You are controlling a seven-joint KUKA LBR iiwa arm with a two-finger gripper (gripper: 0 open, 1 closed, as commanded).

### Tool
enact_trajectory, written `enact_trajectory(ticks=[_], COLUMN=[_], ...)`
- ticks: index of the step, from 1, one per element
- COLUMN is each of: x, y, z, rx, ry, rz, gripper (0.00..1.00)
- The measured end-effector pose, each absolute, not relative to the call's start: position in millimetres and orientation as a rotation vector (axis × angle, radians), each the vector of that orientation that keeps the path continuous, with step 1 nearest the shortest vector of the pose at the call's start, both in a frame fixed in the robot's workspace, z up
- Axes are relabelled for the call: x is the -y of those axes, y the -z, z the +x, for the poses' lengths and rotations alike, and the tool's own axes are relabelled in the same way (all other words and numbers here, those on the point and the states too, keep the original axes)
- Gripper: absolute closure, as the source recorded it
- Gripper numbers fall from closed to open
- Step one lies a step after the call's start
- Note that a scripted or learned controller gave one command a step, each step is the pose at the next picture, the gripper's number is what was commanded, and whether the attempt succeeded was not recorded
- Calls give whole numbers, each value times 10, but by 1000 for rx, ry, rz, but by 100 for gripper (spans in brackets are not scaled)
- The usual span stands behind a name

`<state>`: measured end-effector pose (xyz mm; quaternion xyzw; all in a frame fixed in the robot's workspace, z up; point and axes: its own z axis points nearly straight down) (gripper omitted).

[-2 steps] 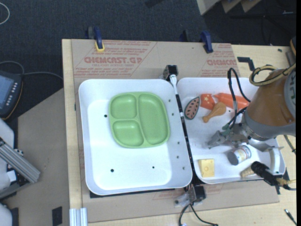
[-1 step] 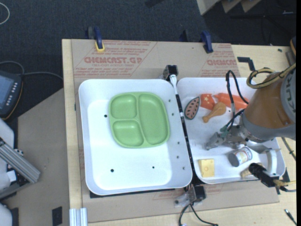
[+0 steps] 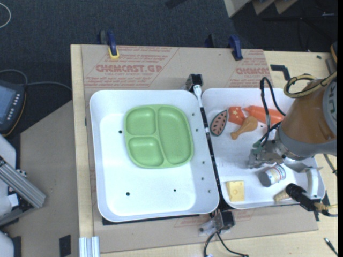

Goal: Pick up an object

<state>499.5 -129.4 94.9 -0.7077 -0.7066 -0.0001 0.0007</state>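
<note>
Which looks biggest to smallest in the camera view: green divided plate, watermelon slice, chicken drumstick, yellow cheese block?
1. green divided plate, by far the largest.
2. chicken drumstick.
3. watermelon slice and yellow cheese block look about alike; I would not rank them.

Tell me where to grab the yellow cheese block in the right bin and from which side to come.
Grip the cheese block across its two flat side faces, coming straight down from above. It lies flat on the right bin floor near the front wall, with open floor on its left and right, so fingers probably fit there.
</note>
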Motion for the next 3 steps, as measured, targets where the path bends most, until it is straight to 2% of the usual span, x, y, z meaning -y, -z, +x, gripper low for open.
enact_trajectory(ticks=[2, 3], x=[1315, 1316], y=[-2001, -2261], z=[5025, 5035], rx=[2226, 2226], ry=[5, 3], rz=[-2226, -2223], gripper=[100, 100])
